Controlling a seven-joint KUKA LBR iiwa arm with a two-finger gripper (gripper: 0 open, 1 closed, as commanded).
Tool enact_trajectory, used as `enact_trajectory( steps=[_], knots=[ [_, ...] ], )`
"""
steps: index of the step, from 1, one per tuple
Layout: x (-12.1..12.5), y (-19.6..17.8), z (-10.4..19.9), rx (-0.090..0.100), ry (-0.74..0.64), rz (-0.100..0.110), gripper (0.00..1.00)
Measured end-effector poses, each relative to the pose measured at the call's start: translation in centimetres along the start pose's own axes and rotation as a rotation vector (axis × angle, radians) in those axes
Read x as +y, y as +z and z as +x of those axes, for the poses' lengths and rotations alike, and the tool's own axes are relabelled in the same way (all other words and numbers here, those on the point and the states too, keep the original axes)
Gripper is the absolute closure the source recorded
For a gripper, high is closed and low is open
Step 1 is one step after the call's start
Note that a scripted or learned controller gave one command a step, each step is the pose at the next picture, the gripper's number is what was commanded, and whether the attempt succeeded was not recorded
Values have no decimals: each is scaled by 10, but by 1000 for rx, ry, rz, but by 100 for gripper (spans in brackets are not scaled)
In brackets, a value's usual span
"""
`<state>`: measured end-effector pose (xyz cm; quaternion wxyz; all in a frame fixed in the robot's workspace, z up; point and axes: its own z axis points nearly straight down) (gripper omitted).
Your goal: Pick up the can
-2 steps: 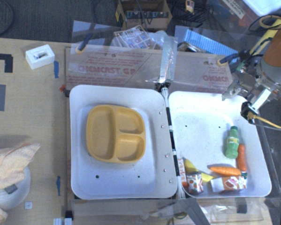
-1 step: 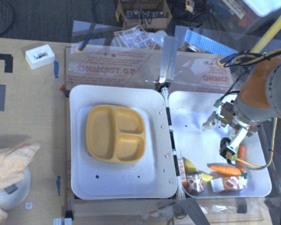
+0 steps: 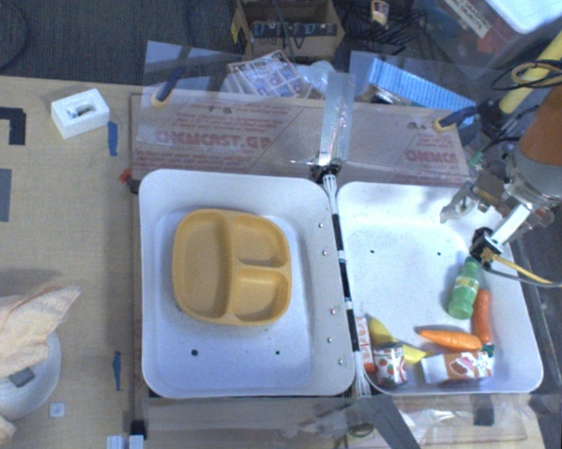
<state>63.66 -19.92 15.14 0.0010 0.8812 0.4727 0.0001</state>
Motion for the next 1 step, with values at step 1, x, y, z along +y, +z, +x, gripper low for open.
enact_trajectory(
  steps=[1],
  knots=[
    [-59, 64, -30, 3, 54, -1, 0]
  ],
)
